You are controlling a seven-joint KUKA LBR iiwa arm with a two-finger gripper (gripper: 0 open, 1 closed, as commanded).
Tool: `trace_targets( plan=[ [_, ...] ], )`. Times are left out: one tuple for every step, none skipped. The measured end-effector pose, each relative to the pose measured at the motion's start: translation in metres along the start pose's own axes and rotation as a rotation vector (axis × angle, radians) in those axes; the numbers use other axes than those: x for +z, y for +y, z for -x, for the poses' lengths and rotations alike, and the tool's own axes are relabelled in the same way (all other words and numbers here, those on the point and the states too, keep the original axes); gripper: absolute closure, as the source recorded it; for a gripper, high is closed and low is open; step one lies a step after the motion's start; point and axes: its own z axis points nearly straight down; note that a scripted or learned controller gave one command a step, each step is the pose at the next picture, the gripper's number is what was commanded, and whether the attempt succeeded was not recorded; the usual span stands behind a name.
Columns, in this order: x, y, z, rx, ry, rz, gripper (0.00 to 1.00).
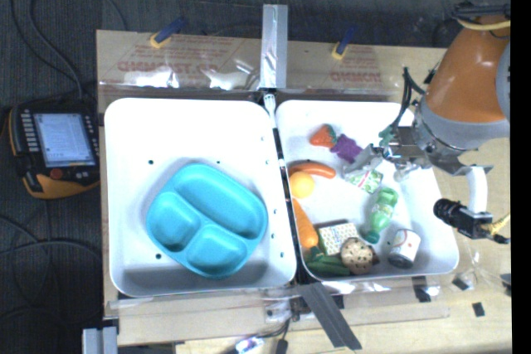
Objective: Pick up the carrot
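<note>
End effector point(383, 155) above right bin point(431, 261)

Bench point(207, 54): brown top, clear plastic sheet taped at the back.
On it: two white bins, the left bin point(124, 178) and the right bin point(431, 236), touching side by side.

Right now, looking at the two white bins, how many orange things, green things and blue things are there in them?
Orange: 4, the long carrot, the round orange fruit, the curved orange piece, the small orange piece
Green: 2, the green bottle, the dark green vegetable
Blue: 1, the divided plastic tray
Total: 7
</note>
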Motion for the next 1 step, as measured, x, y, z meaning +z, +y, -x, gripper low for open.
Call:
trace_targets(
  plan=[
    [0.0526, 0.0341, -0.0860, 0.008, -0.001, -0.001, 0.00]
  ],
)
